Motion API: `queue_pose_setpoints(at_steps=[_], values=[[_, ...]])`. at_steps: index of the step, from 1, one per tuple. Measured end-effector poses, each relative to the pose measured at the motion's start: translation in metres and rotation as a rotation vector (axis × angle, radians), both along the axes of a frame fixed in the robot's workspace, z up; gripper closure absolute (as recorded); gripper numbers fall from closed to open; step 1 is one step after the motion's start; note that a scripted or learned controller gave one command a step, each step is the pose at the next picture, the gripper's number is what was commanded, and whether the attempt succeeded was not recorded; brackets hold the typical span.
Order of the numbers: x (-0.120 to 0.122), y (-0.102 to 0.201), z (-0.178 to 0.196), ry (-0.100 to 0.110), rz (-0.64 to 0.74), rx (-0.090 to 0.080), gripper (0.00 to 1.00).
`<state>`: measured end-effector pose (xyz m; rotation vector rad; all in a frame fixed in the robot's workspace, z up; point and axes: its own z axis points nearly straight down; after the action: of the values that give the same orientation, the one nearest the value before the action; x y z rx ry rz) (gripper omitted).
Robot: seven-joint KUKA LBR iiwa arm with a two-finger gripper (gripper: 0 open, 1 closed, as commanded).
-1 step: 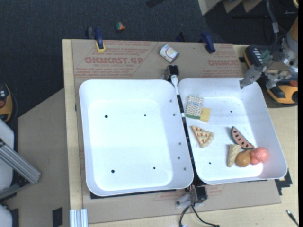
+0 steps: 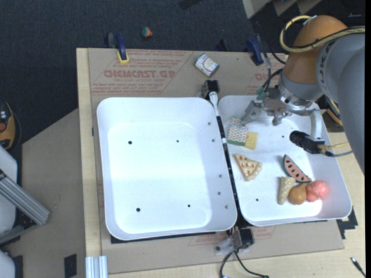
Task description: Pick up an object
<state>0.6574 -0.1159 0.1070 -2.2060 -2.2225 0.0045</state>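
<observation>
A: Camera view first. Any writing?

B: Red print on the brown board (image 2: 151, 74) under the bins reads "CHEMCAST G P", along its far edge. A small printed box (image 2: 206, 65) lies on that board near the far edge; its label is too small to read.

A: Room to move?

B: The left bin (image 2: 116, 155) has its whole floor open. In the right bin (image 2: 336, 204) the things sit from the dividing rim to the near right corner.

A: Count them.

B: Two bins. Six pieces: a checkered wedge (image 2: 237, 132) touching a yellow cube (image 2: 251, 141), a waffle slice (image 2: 247, 167), a watermelon slice (image 2: 294, 168), a pale cone (image 2: 285, 189), an orange-pink fruit cluster (image 2: 308, 192).

A: The gripper?

B: The gripper (image 2: 264, 110) hangs over the right bin's far edge, fingers spread, nothing between them, just beyond the checkered wedge.
</observation>
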Motion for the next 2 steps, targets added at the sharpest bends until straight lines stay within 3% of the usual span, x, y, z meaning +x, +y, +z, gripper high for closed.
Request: queue_pose_setpoints(at_steps=[1,2], values=[[0.006,0.026,0.002,-0.007,-0.004,-0.003,0.0],[0.011,0.128,0.084,-0.02,0.004,0.0,0.0]])
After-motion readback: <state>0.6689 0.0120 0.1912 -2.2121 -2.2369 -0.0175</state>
